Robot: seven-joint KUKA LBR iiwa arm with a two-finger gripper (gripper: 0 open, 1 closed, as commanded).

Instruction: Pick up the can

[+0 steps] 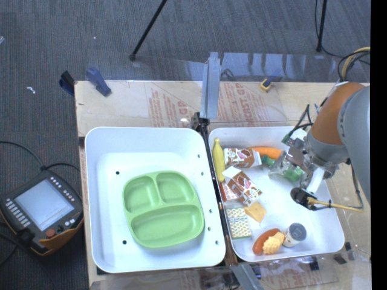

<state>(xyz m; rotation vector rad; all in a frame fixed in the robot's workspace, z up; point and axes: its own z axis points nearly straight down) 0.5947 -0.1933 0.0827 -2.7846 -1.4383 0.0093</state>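
Note:
The can (pixel 295 233) is small and silver with a grey top. It stands in the right bin (pixel 329 222) near the front right corner, touching an orange toy with a yellow corn piece (pixel 269 241). My gripper (pixel 291 161) hangs low over the back right part of that bin, above a green toy item (pixel 292 174) and just right of a carrot (pixel 266 152). It is well behind the can and apart from it. The wrist's grey body and orange band (pixel 329 122) hide what lies under them.
The right bin also holds a banana (pixel 217 157), two printed boxes (pixel 240 157) (pixel 243 188), a cheese wedge (pixel 256 211) and a checked packet (pixel 239 223). A green divided plate (pixel 163 209) lies in the left bin (pixel 103 156). A black cable end (pixel 300 196) dangles near the can.

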